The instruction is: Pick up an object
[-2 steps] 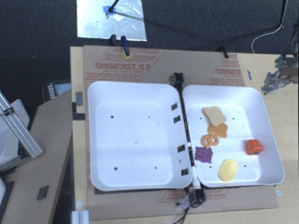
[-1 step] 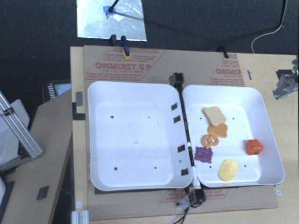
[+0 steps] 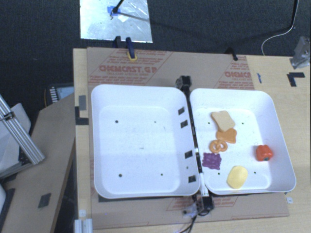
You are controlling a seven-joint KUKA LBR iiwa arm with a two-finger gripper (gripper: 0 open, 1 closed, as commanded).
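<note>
The right bin [image 3: 270, 111] holds several small toy foods. A tan bread slice [image 3: 222, 120] lies near its middle, with an orange piece [image 3: 228, 135] just below it and an orange pretzel [image 3: 218, 146] beside that. A purple grape bunch [image 3: 211, 160] sits by the bin's left wall. A pale yellow oval piece [image 3: 237, 177] rests near the front wall. A red-orange pepper [image 3: 264, 152] lies toward the right side.
The left bin [image 3: 104, 101] sits beside the right one, joined along a black clipped seam [image 3: 190, 130]. Both rest on a cardboard sheet [image 3: 160, 64] on the wooden bench. A silver plate [image 3: 115, 13] lies behind, and a metal rail [image 3: 19, 135] stands at left.
</note>
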